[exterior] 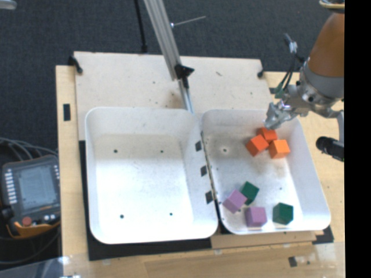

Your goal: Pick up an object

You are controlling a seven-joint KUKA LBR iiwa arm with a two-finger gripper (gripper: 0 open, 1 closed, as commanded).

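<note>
The arm reached in from the right, its orange band up high and its grey wrist below. It leaned down and to the left. The gripper pointed down, low.

Floor: dark grey carpet, visible from 9 through 12 to 2 o'clock. Tabletop: pale wood, speckled and scuffed, with black clips at its rear corners. An aluminium post rises slantwise toward 12 o'clock. A handheld control pendant with grey screen and cabling sits at 8 o'clock. Lighting even, diffuse.
</note>
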